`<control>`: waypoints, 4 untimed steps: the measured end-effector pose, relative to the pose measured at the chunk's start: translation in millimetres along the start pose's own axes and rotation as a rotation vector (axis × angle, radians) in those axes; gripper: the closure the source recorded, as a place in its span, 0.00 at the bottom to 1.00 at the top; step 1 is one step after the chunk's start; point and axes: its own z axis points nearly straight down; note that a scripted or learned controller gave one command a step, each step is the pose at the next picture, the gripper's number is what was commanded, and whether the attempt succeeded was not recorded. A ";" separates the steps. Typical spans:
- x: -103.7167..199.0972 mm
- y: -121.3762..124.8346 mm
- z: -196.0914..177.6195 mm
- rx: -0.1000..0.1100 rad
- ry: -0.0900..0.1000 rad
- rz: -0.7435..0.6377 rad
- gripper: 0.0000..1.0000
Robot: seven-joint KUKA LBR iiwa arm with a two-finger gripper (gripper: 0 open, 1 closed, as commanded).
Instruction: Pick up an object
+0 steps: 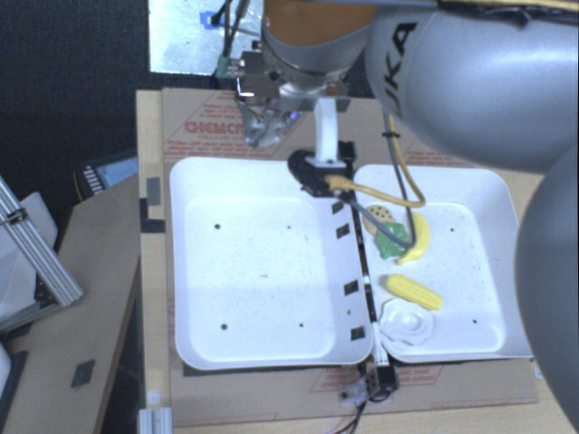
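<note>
My gripper [266, 130] hangs over the cardboard just behind the back rim of the left bin [194, 242], high above the bench, and I see nothing held in it. The objects lie in the right bin [479, 242], along its left side. A yellow banana [419, 239] curves beside a green piece [391, 240] and a small tan speckled item [381, 213]. Nearer the front lie a yellow corn cob [414, 291] and a white rounded object [404, 325].
The two bins meet at a raised divider [355, 260] marked with black tabs. Both stand on a cardboard sheet [204, 125]. The grey arm [479, 61] covers the upper right. An aluminium rail [32, 251] leans at the far left.
</note>
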 end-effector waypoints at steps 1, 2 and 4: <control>0.1 0.5 -10.9 -0.001 0.001 -0.002 1.00; 0.9 -63.1 -8.9 0.007 -0.002 -0.003 1.00; 1.4 -59.3 -31.2 0.000 0.001 -0.007 1.00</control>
